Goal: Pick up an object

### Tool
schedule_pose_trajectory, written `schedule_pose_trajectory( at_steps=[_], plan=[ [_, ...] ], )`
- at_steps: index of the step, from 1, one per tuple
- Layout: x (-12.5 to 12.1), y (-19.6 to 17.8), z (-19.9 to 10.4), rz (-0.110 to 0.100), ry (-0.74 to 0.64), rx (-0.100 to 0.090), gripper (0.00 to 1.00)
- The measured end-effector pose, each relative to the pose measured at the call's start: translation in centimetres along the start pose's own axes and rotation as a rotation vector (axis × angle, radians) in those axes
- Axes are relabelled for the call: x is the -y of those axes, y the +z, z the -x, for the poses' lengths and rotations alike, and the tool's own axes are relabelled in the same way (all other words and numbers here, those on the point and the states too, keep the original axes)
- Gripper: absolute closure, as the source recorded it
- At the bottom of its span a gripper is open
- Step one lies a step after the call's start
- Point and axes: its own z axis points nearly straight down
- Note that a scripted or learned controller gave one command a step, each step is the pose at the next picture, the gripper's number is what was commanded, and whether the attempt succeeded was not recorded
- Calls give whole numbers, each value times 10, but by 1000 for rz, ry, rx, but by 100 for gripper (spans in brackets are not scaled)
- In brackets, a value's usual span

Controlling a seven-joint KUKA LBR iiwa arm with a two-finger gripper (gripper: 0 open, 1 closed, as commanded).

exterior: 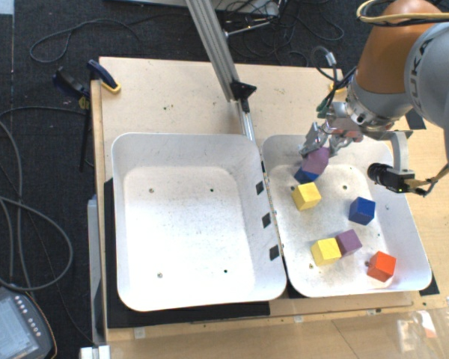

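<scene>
**Remote:** Right, I'm looking at the gripper (pixel 323 142) first. It's hanging over the far end of the right bin (pixel 404 223), and a purple block (pixel 316 158) is sitting between its fingers, so I'm reading it as clamped on that block.

**Bench:** Is the block hanging free or touching anything?

**Remote:** I'm seeing it tilted, directly under the fingertips, and a dark blue cube (pixel 307 173) is lying just beneath it, touching or nearly so. I can't tell which from this angle.

**Bench:** What else is lying near the hand?

**Remote:** Going outward: a yellow cube (pixel 307 196) is sitting just this side of the dark blue one. A second blue cube (pixel 362 210) is lying to the right, well apart from the gripper. Nearer the front I'm seeing another yellow cube (pixel 326 250) touching a second purple cube (pixel 349 241), and an orange cube (pixel 382 265) is resting near the front right corner.

**Bench:** And the arm?

**Remote:** The arm (pixel 404 58) is reaching in from the right, with its orange band above the wrist. The left bin (pixel 127 163) is lying beside the right one, their edges meeting in the middle.
</scene>
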Motion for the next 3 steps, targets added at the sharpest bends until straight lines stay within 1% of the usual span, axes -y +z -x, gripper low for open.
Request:
schedule_pose_trajectory(
  at_steps=[1,2,3],
  plan=[
    [-11,7,-52,1,0,0,100],
    [-7,2,-99,0,0,0,100],
    [-15,9,-155,1,0,0,100]
  ],
)
